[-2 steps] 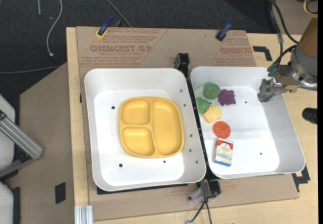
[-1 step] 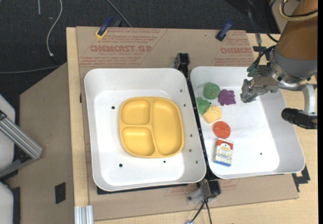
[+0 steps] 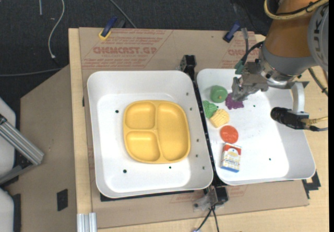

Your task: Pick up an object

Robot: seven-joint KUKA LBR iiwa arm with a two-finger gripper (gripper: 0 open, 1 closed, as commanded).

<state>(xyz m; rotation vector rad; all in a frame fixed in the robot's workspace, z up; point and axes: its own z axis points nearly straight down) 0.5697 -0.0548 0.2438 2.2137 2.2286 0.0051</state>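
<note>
**Hand low over the right bin**

On the surface (image 3: 156, 43), the right bin (image 3: 282, 158) holds the toys. The hand (image 3: 241, 92) sits above a purple toy (image 3: 234, 103); whether it grips is unclear. A yellow tray (image 3: 156, 131) fills the left bin (image 3: 104, 121).

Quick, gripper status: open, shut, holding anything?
Gripper: down over the purple toy in the right bin; open or shut cannot be told, no grasp visible.

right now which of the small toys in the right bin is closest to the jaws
The purple toy, directly under the gripper. The green round piece, yellow corn-like piece, red piece and small box lie farther away.
</note>
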